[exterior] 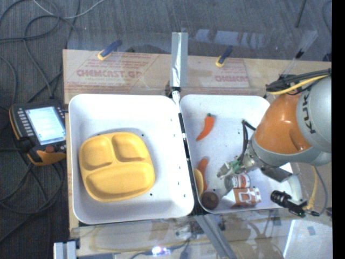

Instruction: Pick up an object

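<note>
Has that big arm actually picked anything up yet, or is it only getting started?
Nothing looks lifted yet. The gripper is low in the right bin, over the red and white can. The chili pepper and the rest lie on the floor. Grasping and lifting remain.

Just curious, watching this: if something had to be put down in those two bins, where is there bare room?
Left bin: bare strips around the yellow tray, widest along the top. Right bin: bare floor at the top, right of the chili. Its lower part is crowded: gripper, can, brown ball.
</note>
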Controlling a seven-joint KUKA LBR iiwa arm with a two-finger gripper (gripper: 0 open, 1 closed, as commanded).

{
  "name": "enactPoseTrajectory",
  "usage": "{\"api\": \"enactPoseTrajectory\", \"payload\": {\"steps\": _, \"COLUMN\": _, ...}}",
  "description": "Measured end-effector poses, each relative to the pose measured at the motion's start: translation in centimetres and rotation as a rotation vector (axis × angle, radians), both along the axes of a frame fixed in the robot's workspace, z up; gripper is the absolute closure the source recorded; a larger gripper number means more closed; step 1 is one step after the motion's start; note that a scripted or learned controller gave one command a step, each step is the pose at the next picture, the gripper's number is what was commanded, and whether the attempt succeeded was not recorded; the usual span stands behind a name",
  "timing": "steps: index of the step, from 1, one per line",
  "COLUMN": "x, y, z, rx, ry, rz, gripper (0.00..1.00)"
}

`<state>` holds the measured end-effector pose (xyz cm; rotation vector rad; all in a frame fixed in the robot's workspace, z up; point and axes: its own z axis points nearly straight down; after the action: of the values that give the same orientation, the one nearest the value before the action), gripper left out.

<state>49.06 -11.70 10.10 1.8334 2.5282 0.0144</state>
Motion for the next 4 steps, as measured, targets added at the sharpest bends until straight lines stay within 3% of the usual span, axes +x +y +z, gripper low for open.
{"api": "enactPoseTrajectory", "payload": {"steps": 1, "x": 5.2, "y": 3.3, "z": 12.8, "rx": 0.002, "ry": 0.021, "rz": -0.152, "gripper": 1.0}}
{"api": "enactPoseTrajectory", "payload": {"steps": 2, "x": 5.1, "y": 3.3, "z": 12.7, "rx": 0.002, "ry": 0.021, "rz": -0.152, "gripper": 0.0}}
{"api": "enactPoseTrajectory", "payload": {"steps": 3, "x": 9.6, "y": 0.5, "z": -1.1, "rx": 0.001, "ry": 0.009, "rz": -0.041, "gripper": 0.0}}
{"api": "enactPoseTrajectory", "payload": {"steps": 4, "x": 0.4, "y": 0.7, "z": -1.1, "rx": 0.0, "ry": 0.01, "rz": 0.047, "gripper": 0.0}}
